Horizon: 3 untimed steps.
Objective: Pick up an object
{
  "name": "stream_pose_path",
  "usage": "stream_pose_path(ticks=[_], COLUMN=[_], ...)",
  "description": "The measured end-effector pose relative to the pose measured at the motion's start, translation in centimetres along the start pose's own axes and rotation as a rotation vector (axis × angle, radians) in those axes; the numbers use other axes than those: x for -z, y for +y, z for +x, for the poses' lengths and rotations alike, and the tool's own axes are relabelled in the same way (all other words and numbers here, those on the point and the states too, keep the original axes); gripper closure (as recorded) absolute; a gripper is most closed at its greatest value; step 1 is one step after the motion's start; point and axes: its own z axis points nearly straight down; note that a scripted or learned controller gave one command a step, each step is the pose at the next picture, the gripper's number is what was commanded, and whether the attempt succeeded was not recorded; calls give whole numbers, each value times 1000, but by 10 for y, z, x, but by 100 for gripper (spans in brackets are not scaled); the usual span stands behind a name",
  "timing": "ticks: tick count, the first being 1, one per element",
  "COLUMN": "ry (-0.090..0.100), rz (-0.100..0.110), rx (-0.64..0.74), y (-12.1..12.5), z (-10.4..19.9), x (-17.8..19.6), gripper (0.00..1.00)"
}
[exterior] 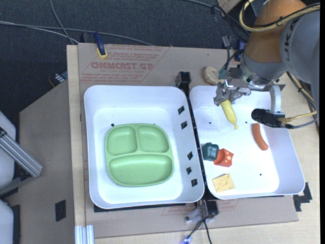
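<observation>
My gripper (225, 96) hangs over the back left part of the right bin (284, 182). A small yellow banana (230, 114) slants down from it toward the bin floor. The banana's upper end sits between the fingers, which are shut on it. In the same bin lie an orange-red sausage (260, 136) at the right, a teal block (209, 150) and a red piece with a yellow star (224, 158) near the left wall, and a yellow cheese wedge (223, 182) at the front.
The left bin (96, 116) holds a green divided plate (138, 154). A beige lump (210, 74) rests on the cardboard behind the right bin. A row of black clips (189, 156) lines the wall between the bins.
</observation>
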Motion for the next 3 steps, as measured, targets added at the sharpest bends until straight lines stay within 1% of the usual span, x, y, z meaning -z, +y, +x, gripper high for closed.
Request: stream_pose_path(ticks=[1,2,3], ry=[0,0,0], rz=[-4,0,-3], rx=[1,1,1], y=[11,11,21], z=[47,98,152], x=[10,5,4], gripper=[100,100,100])
